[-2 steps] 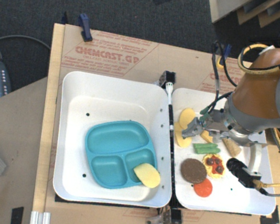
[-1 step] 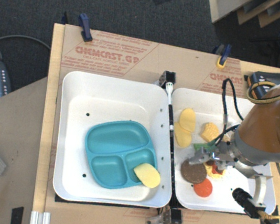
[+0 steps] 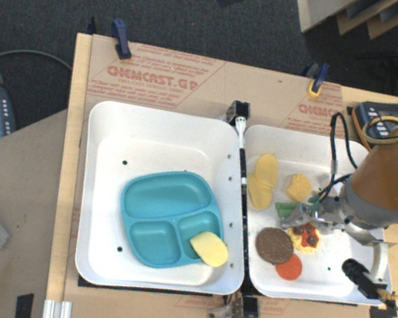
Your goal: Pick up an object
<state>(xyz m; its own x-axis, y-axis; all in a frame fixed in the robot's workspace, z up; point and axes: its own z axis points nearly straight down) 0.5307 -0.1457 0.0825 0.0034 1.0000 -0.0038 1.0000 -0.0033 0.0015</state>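
The grey arm's two-finger gripper (image 3: 307, 224) hangs low in the right-hand shallow white plastic bin (image 3: 329, 283), over small mixed toy foods (image 3: 307, 237) beside a round brown disc (image 3: 274, 245). Whether anything is gripped, or how the jaws stand, cannot be told. Judged step: closing on a piece; next comes a straight lift. The left-hand bin holds a glossy turquoise divided tray (image 3: 164, 215).

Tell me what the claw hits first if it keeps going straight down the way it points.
Probably the small red and yellow toy right under the claw in the right bin. Depth is hard to judge from this view, and the brown disc lies just beside it.
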